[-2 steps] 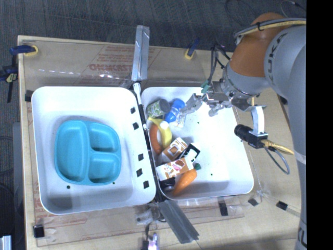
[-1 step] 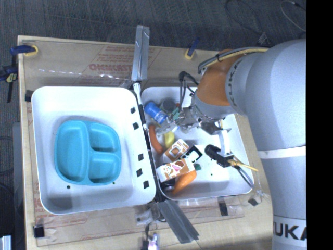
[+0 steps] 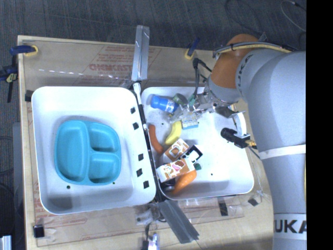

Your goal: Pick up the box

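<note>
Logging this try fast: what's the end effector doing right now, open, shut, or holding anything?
End effector: low over the right bin's far end by the blue bottle; open or closed cannot be told, no box seen held.

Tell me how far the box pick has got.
Nothing looks done: both boxes lie in the right bin by the banana. In hand: the tool is low at the bin's far end, away from them. Left: reaching a box, gripping, lifting.

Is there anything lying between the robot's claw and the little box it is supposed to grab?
Yes. The gripper is at the far end of the right bin, and the banana lies between it and the nearer box. A second box sits beyond, against a carrot.
</note>
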Controlling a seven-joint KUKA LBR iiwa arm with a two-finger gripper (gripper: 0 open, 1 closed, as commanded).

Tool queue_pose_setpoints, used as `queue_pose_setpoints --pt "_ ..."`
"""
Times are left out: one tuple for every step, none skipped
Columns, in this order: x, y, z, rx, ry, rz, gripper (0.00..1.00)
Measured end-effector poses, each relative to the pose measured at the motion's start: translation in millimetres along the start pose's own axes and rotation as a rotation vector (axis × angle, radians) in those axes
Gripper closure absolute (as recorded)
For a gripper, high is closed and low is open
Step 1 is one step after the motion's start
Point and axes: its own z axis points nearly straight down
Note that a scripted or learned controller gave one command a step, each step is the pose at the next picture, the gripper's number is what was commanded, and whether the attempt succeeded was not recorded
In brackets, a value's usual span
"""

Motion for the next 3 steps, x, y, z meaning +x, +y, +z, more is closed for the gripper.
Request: queue_pose_setpoints --pt "17.8 -12.8 -0.8 -0.01 -0.004 -0.098 0.0" --pt "17.3 -8.6 -18.2 -0.021 -0.009 -0.102 1.0" --pt "17.4 -8.6 -18.2 -0.021 -0.009 -0.102 0.0"
